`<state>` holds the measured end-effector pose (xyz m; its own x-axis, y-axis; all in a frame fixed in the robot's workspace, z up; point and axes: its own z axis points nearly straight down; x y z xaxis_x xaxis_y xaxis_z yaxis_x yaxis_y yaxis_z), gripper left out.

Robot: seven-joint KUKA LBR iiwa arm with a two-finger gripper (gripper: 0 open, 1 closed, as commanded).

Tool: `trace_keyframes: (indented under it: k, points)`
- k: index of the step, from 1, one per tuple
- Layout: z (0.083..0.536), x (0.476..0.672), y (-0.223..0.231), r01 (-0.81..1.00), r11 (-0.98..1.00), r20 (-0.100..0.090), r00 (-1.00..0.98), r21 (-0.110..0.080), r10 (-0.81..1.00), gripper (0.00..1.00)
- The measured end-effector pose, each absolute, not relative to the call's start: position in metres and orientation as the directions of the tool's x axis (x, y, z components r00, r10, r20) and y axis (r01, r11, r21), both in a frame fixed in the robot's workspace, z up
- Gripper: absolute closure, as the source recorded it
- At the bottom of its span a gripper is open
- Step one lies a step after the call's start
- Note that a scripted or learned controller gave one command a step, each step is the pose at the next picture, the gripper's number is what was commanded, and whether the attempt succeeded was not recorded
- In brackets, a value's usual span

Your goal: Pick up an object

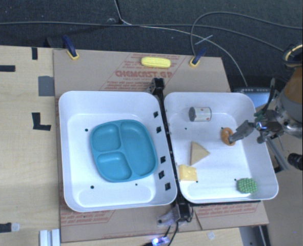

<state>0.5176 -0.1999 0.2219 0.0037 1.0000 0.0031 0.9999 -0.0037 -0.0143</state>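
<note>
The right bin (218,191) holds several small things: a grey and white cylinder (199,114) at the back, a small orange-brown ring (226,136) toward the right, a beige wedge (198,152) in the middle, a yellow square block (187,173) by the left wall and a green bumpy ball (246,185) in the front right corner. My gripper (239,134) reaches in over the bin's right wall, and its tip lies right beside the orange-brown ring, touching or almost touching its right side. Nothing is seen lifted off the bin floor.
The left bin (74,188) carries a blue divided plate (123,150). A yellow corn cob (155,62) lies on the cardboard behind the bins, between two clamps (71,49). Black clips run along the divider (163,137) between the bins. Cables hang across the dark back.
</note>
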Motion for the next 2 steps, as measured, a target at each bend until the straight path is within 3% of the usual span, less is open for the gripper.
trace_keyframes:
  k: [1,2]
  points:
    - [0.229,0.52,-0.199,1.0,0.001,0.0,-0.001,-0.001,1.0,0.0]
    - [0.171,0.517,-0.208,1.0,0.0,0.001,0.0,-0.007,1.0,0.0]
